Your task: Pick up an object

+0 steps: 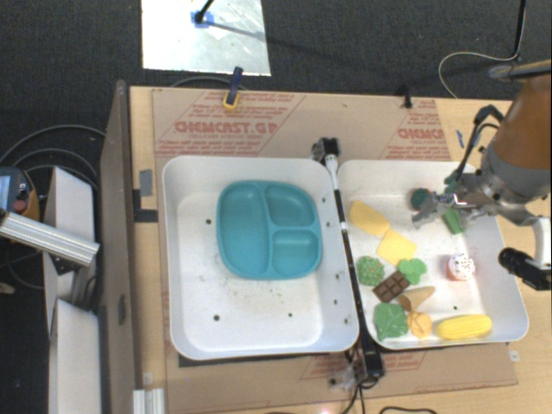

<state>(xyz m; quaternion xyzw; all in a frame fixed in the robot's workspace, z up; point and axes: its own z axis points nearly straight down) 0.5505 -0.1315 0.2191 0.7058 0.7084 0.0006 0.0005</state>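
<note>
The grey arm with its orange band (pixel 526 132) reaches in from the right, wrist bent down, its gripper (pixel 435 207) pointing left.

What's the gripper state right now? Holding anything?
Gripper: over the right bin, beside a green piece; open or shut cannot be told, and no grasp is visible.

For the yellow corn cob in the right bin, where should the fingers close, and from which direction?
Probably from straight above, closing across the middle of the corn cob. It lies flat and lengthwise along the right bin's near wall, so its narrow width suits the gripper; its left end sits close to a small orange piece.
</note>
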